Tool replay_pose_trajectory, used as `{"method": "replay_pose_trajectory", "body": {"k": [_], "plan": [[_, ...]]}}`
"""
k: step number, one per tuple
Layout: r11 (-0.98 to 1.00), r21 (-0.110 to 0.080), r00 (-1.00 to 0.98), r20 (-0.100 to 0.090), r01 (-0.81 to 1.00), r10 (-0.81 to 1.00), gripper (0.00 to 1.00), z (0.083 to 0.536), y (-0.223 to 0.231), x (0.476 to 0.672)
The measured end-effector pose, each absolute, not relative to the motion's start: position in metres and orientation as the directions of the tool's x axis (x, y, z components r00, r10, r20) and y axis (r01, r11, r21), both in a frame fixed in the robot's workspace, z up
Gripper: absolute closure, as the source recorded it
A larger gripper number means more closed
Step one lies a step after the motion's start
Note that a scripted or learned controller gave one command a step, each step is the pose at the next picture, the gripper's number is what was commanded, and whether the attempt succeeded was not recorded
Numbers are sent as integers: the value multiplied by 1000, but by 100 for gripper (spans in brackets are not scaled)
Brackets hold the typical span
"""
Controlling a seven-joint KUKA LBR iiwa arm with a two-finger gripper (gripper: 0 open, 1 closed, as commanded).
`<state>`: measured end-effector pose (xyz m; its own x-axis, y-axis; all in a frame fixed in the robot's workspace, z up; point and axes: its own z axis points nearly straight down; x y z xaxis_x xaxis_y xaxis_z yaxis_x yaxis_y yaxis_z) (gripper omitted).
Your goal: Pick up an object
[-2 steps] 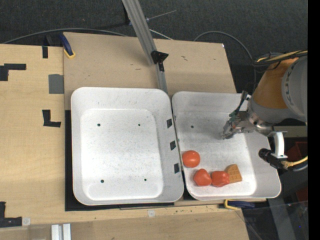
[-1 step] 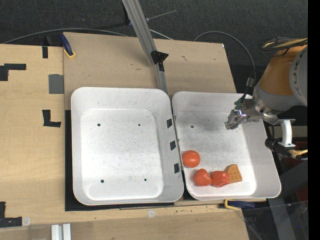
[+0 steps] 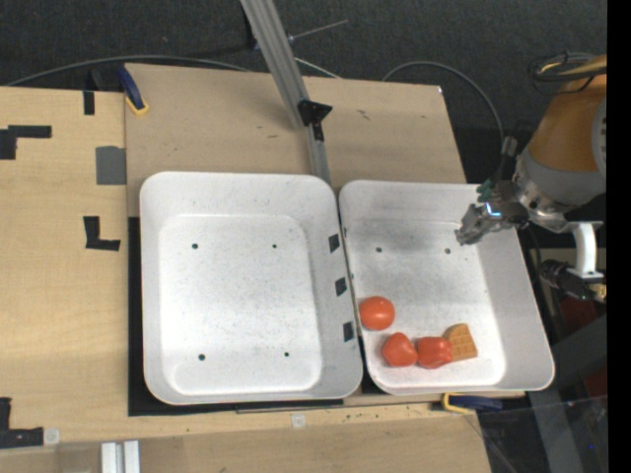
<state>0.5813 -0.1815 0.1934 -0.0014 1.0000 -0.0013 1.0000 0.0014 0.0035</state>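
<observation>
Hand (image 3: 473, 227) hovers over the right bin's (image 3: 513, 294) far right edge, grip impossible to judge; red pieces (image 3: 399, 348) near its front

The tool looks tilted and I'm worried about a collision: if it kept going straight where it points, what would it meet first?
Most likely the bare floor of the right bin: the tool points down-left toward it. Depth is unclear.

You see the arm (image 3: 567, 151) at three o'clock, rounded orange band above a grey wrist, a yellow cable (image 3: 562, 64) looped on top, a small dark metal gripper (image 3: 476, 225) with teal glints, a white fitting beside it.
</observation>
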Motion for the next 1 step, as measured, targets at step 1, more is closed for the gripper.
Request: {"method": "replay_pose_trajectory", "body": {"k": [1], "plan": [[1, 3, -1, -1, 1000, 1000, 100, 233, -181, 582]]}}
